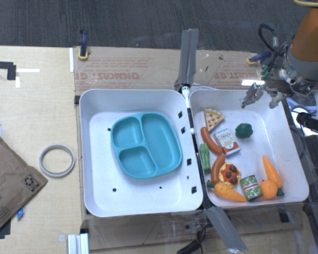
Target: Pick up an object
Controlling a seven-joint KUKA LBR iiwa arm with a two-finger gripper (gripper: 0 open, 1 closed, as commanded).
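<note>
Gripper (263, 95) hangs over the far right corner of the right bin (299, 165), fingers spread apart, nothing between them, arm (309, 36) coming in from the right. All pickable toys sit in the right bin. Sandwich wedge (213, 118), one, at the far left, its tip pointing toward the near side. Sausages, two: one (210, 140) with long axis running diagonally from far-left to near-right, another (218, 166) curved, running roughly near-far beside the pizza piece (230, 173). Green pickle (204, 157), one, long axis near-far along the left wall. Small carton (225, 140), one, touching the first sausage. Dark green broccoli (244, 130), one, apart from the rest, nearest the gripper. Carrots, two: one (271, 169) long axis diagonal, narrow end toward the far side; one (229, 192) lying across the near wall, tip pointing right. Green can (250, 187), one, between the near carrot and an orange fruit (268, 189). Left bin (90, 157) holds one teal divided plate (147, 144), three compartments. One tape ring (56, 160) on the bench (32, 115) to the left.
</note>
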